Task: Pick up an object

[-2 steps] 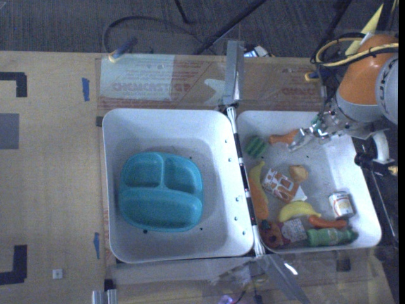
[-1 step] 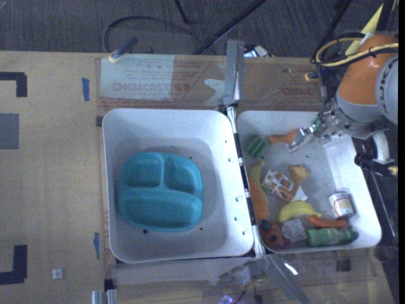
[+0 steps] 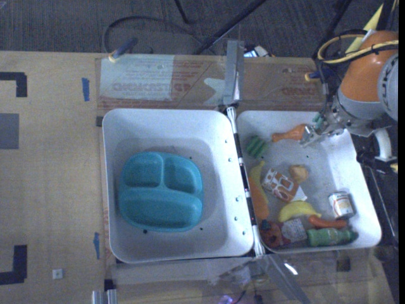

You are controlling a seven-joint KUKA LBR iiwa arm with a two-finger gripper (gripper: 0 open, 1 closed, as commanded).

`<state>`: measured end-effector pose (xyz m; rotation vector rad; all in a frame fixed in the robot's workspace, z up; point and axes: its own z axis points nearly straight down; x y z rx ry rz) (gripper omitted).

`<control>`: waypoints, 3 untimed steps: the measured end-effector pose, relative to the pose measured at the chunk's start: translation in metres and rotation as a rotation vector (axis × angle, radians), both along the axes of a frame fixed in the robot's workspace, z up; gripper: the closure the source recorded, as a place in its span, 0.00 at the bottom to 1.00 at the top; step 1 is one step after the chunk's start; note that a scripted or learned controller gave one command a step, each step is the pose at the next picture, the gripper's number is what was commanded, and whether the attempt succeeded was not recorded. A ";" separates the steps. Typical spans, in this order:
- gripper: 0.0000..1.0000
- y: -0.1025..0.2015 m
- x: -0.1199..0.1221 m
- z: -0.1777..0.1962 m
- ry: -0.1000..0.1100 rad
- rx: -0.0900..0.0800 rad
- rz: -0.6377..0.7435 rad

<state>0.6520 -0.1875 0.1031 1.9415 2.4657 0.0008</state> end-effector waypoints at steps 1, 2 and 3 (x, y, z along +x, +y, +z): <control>1.00 -0.005 -0.045 -0.017 -0.001 0.001 0.330; 1.00 -0.006 -0.044 -0.008 -0.004 0.000 0.327; 1.00 -0.007 -0.042 0.002 -0.008 -0.001 0.324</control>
